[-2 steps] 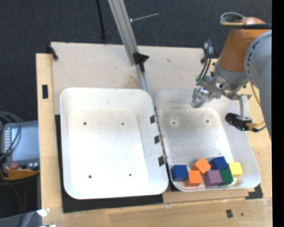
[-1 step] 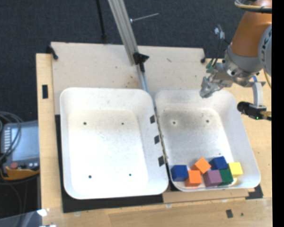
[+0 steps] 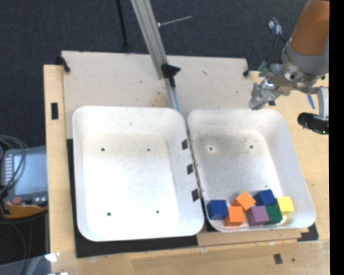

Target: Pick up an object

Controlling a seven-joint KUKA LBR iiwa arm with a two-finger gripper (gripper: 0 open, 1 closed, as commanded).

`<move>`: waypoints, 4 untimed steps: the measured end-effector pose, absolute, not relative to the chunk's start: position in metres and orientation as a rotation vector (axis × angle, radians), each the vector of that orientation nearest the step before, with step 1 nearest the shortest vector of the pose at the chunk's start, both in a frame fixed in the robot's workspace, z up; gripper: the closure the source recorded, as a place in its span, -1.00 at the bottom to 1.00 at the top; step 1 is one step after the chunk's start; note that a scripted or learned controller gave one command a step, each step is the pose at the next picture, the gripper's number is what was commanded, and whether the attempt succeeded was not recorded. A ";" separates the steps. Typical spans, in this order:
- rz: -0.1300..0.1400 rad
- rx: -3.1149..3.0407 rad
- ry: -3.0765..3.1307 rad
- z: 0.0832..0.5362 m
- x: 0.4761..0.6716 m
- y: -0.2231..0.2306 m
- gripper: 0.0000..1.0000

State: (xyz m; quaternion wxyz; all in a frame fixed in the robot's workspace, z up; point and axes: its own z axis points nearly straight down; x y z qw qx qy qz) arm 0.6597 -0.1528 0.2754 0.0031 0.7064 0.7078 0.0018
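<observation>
Seven blocks sit bunched in the near corner of the right bin [image 3: 286, 148]: blue block [image 3: 217, 208], orange block [image 3: 235, 214], a second orange block [image 3: 245, 200], purple block [image 3: 257, 215], green block [image 3: 274, 213], a second blue block [image 3: 265, 197], yellow block [image 3: 285, 204]. Most touch or press a neighbour, and the row hugs the bin's near wall. Rest of that bin's floor is bare. Left bin [image 3: 132, 171] lies just beside it, nothing in it. Farther back, the gripper [image 3: 259, 99] hangs over the right bin's far rim, well apart from the blocks, nothing held; open or closed, cannot tell. Arm [image 3: 309, 33] comes in from beyond the bin's far corner.

Likely trouble: the blocks are packed tight, so a descent could land on two at once or wedge against the wall. The tilted orange block could slip out. A finger might also clip the rim on the way across.
</observation>
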 end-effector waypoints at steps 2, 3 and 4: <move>-0.001 2.217 2.227 0.266 0.633 -0.059 1.00; 0.000 2.216 2.228 0.253 0.623 -0.015 1.00; 0.001 2.214 2.231 0.259 0.609 0.039 1.00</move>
